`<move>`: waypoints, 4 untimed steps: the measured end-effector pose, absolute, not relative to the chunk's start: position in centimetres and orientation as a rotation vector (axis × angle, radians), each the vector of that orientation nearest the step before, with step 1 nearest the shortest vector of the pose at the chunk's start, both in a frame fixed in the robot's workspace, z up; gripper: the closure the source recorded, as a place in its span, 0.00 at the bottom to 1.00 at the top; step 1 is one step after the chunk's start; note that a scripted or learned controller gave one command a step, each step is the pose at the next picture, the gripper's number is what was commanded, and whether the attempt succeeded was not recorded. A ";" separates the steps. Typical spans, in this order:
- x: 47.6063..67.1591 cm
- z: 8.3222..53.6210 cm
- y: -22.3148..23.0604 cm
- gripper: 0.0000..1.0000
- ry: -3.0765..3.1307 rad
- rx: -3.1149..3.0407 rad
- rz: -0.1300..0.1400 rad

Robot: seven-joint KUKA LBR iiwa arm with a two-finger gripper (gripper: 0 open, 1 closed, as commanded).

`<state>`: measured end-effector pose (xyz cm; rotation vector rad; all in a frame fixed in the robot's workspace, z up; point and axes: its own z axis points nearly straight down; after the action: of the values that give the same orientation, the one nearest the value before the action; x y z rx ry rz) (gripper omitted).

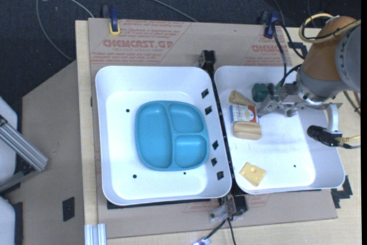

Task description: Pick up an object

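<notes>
- Two shallow white bins sit side by side on a board-covered bench, seen from above at a slant.
- The left bin (pixel 109 140) holds a blue divided plate (pixel 171 135) with three compartments, lying flat near the bin's middle.
- The right bin (pixel 298 172) holds several small objects, all toward its left half.
- A tan wedge-shaped piece (pixel 241 98) lies near the upper left of that bin.
- Just below the wedge is a small white packet with blue and red print (pixel 240 113).
- Touching the packet's lower edge is a beige bread-roll-shaped item (pixel 247 131).
- Well apart from these, near the bin's front edge, lies a yellow cheese-like block (pixel 252 172).
- A dark green object (pixel 262 90) rests near the bin's back wall, just beside my fingertips.
- My arm (pixel 330 60), grey with an orange band, reaches in from the right over the right bin's far corner.
- My gripper (pixel 268 105) points left, low over the bin, between the green object and the packet.
- I cannot tell how my jaws stand; the metal parts there blur together.
- No object is visibly between my fingers.
</notes>
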<state>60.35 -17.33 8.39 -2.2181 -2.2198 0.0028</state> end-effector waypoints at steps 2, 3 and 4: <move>59.8 15.6 -17.1 1.00 -2.227 -2.224 -0.006; 59.9 20.6 -16.1 1.00 -2.228 -2.222 -0.007; 60.0 23.1 -16.1 1.00 -2.226 -2.222 -0.005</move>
<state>60.05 -16.10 23.14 -2.2223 -2.2260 -0.0047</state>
